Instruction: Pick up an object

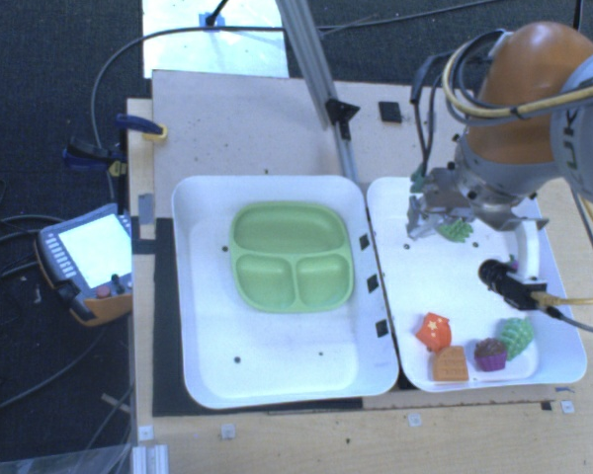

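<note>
My gripper (431,222) hangs over the upper left part of the right bin (563,363). A small green leafy toy (458,231) pokes out from under its right side, touching or very close to it. I cannot make out whether the toy is held. Along the right bin's front edge lie a red toy with a yellow star (434,331), an orange block (451,363), a purple toy (490,354) and a second green toy (517,336).
A light green divided plate (292,257) lies in the left bin (193,294). A slanted metal pole (316,57) crosses the bench behind the bins. A black cable fitting (504,279) on the arm hangs over the right bin's middle.
</note>
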You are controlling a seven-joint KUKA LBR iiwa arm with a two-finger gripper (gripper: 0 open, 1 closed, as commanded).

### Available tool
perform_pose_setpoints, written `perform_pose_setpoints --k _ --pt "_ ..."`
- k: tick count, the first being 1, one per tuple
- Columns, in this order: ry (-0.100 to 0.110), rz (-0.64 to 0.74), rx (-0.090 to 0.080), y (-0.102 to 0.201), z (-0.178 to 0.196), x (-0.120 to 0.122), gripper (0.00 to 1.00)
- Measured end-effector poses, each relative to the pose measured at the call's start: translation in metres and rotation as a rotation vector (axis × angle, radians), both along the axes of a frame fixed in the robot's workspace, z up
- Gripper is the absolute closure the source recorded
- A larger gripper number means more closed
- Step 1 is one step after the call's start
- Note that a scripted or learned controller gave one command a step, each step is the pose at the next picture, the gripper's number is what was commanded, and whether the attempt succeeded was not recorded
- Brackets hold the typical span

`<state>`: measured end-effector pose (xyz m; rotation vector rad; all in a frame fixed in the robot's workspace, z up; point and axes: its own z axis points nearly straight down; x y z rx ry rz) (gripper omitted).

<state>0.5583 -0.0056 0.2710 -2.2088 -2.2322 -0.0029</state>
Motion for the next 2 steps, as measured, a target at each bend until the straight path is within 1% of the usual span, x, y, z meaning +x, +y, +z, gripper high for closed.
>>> perform_pose_setpoints --k 2 --pt "0.001 0.000 0.000 0.107 -0.009 -0.025 1.00"
